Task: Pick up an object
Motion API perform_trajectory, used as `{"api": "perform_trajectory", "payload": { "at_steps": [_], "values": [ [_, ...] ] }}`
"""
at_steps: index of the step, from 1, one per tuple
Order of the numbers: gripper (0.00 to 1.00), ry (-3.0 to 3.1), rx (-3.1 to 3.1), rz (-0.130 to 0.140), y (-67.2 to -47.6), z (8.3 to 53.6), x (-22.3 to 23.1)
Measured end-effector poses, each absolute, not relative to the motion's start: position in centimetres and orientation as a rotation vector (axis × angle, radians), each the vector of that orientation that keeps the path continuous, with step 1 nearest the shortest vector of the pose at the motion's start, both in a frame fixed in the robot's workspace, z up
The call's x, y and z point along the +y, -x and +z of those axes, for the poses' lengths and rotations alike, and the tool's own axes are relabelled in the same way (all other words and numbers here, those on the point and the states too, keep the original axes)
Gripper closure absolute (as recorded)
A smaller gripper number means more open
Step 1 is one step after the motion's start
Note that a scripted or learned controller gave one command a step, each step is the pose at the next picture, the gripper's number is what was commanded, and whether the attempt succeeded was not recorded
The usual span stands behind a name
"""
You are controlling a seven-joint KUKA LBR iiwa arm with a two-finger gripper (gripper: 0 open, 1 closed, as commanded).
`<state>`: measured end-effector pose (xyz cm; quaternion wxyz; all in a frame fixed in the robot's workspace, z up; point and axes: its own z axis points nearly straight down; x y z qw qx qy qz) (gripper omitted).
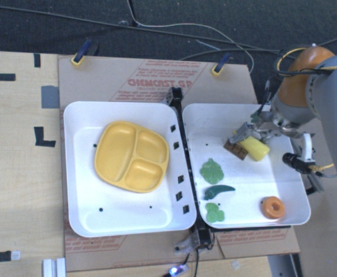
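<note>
Gripper (pixel 250 133) sits low in the right bin (pixel 284 209), upper right of frame, right at the yellow block (pixel 257 149) and brown block (pixel 235 149), which lie touching; likely going for one of them. Can't tell whether the jaws are spread or pinching, view too cluttered there. Green broccoli-like pieces (pixel 212 171), a dark green pepper (pixel 217 191) and an orange donut (pixel 272 207) lie lower, apart. Yellow divided plate (pixel 131 156) fills the left bin (pixel 79 172), centre-left of frame, away from the arm.
</note>
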<state>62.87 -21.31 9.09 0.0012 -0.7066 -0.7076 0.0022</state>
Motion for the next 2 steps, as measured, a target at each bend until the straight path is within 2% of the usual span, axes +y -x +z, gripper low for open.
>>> {"api": "perform_trajectory", "payload": {
  "at_steps": [1,2],
  "values": [
    [1.00,2.219,-2.225,0.002,-63.0,10.5,-21.2],
    [1.00,2.222,-2.224,-0.003,-62.8,15.0,-21.7]
  ]
}}
